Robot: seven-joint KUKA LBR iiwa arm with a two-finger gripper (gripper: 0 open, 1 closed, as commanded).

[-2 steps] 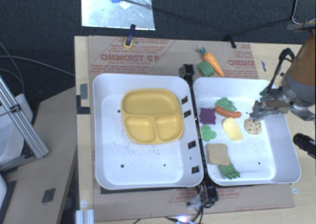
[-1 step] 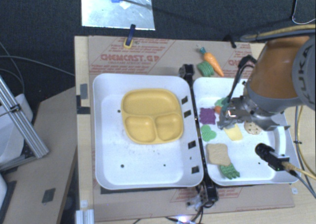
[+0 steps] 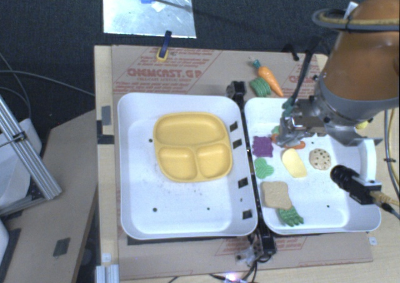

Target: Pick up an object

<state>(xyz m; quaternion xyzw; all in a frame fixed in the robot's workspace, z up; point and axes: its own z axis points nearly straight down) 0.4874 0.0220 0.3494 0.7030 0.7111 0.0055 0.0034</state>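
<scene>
Right now the gripper [image 3: 289, 138] sits low in the right bin [image 3: 359, 216], near its upper-left part. Can't tell if it's wide, narrow, or holding anything: the wrist hardware hides that.

Candidates all lie in the right bin, below and to the view's left of the gripper:
- purple piece [image 3: 262, 146]: just beside it, left
- small orange-red piece [image 3: 299, 145]: right at its lower edge, mostly hidden
- yellow wedge [image 3: 294, 163]: just below, long axis slanting from upper-left to lower-right
- cookie [image 3: 320, 158]: below-right
- green piece [image 3: 263, 167], toast slice [image 3: 276, 194], green hand-shaped piece [image 3: 290, 216]: further down

My read: the purple piece or the yellow wedge is the likely target. For the wedge, closing across the short axis looks best.

Arm [image 3: 365, 50] reaches in from the right, orange section up top, wrist pointing down into the bin.

Left bin [image 3: 134, 213] holds a yellow divided plate [image 3: 190, 146]. Carrot [image 3: 270, 77] lies outside the bins on the cardboard [image 3: 187, 69].
</scene>
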